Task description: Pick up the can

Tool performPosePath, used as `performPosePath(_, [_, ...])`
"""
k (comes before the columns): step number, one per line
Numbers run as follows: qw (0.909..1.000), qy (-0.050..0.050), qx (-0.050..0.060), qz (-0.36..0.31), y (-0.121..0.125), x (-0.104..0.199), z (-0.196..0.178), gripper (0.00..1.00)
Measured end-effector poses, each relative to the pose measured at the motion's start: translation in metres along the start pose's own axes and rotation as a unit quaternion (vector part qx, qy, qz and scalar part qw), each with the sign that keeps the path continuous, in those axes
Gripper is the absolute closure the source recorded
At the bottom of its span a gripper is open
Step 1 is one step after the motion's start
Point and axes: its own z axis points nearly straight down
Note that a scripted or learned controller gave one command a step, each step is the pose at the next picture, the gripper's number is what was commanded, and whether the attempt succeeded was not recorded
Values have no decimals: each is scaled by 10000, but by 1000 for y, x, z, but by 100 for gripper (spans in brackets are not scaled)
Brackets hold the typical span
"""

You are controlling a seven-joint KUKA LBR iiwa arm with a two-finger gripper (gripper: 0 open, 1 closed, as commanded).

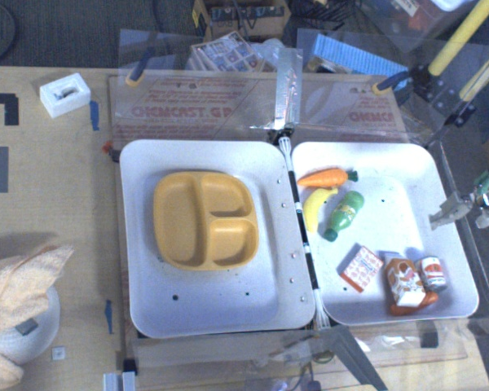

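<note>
The can is small, red and white with a silvery top, and it stands near the front right corner of the right bin. It touches a red and white carton on its left. My gripper shows as a grey metal piece at the right bin's right rim, above and to the right of the can, well apart from it. Nothing is seen held in it.
The right bin also holds a carrot, a banana, a green bottle and a small red and white box. A yellow divided plate lies in the left bin. A clear wall stands behind both bins.
</note>
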Motion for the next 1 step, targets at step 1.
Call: performPosePath(1, [10000,9,-22,48,-4,-18,156,0])
